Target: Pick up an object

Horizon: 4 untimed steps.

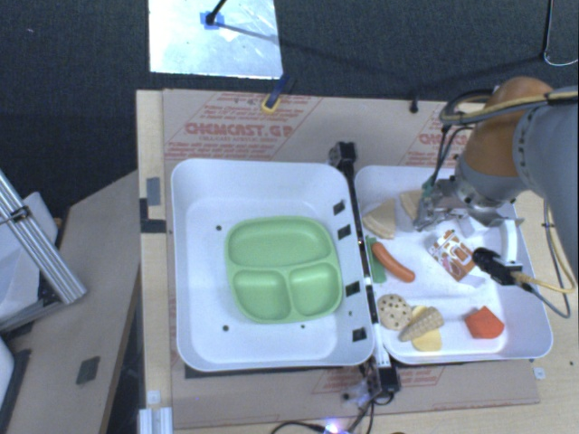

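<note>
My gripper is down in the right bin, near its back edge. It hangs over a tan slice and right beside a pale cheese wedge. Just in front of it lies a red and white packet. An orange sausage lies to the left of the packet. Along the front of the bin are a round cookie, a ridged yellow piece and an orange-red block. Nothing is visibly lifted.
The left bin holds a green divided plate. A black divider with clips runs between the bins. The grey arm with its orange band and a black cable part overhang the right bin's right side.
</note>
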Available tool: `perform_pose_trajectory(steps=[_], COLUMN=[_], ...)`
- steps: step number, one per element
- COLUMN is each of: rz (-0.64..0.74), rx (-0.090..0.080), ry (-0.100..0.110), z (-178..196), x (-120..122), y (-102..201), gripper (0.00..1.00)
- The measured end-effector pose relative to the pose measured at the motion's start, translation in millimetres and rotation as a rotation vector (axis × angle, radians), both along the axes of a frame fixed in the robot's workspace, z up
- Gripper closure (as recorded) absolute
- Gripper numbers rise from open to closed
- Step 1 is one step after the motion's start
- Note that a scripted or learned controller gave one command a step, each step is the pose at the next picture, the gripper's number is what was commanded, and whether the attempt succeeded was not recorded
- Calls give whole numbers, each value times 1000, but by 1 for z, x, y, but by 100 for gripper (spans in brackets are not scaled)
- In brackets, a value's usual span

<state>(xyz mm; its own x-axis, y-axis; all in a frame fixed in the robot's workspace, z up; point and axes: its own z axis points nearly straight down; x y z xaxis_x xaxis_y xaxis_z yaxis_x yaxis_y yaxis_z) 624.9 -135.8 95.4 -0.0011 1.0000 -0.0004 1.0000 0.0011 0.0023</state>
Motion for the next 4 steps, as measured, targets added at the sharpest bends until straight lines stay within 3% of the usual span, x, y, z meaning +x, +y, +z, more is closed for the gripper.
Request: perform_pose_trajectory(steps=[2,3,4], rz=[-2,3,7], rx=[-1,0,2], ry=[-5,-3,3], z=[103,131,125], x=[-4,-2,-24], y=[-6,-6,43], gripper=[100,100,100])
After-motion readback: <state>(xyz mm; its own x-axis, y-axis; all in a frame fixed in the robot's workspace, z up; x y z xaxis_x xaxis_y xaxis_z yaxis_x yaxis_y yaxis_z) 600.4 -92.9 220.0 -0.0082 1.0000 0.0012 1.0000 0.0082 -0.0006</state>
